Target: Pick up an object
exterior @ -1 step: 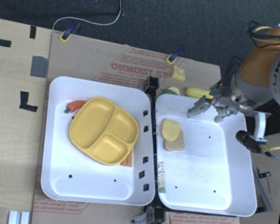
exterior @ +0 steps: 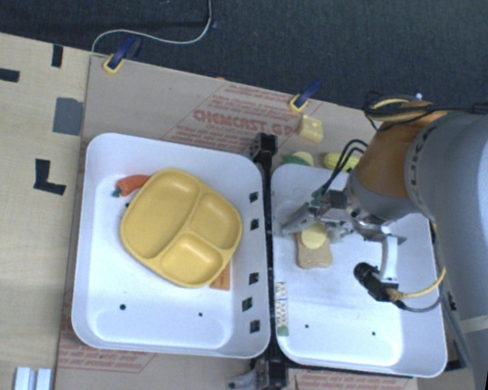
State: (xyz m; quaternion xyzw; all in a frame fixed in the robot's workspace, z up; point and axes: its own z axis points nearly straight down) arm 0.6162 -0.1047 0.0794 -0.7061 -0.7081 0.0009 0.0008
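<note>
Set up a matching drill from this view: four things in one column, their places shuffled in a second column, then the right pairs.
Things:
1. yellow divided plate
2. tan block with a pale yellow piece on it
3. small yellow cube
4. gripper

Places:
A. on the cardboard beyond the bins
B. low in the right bin, at the tan block
C. in the left bin, over orange pieces
D. in the right bin, near its left wall

Pairs: 1-C, 2-D, 3-A, 4-B
</note>
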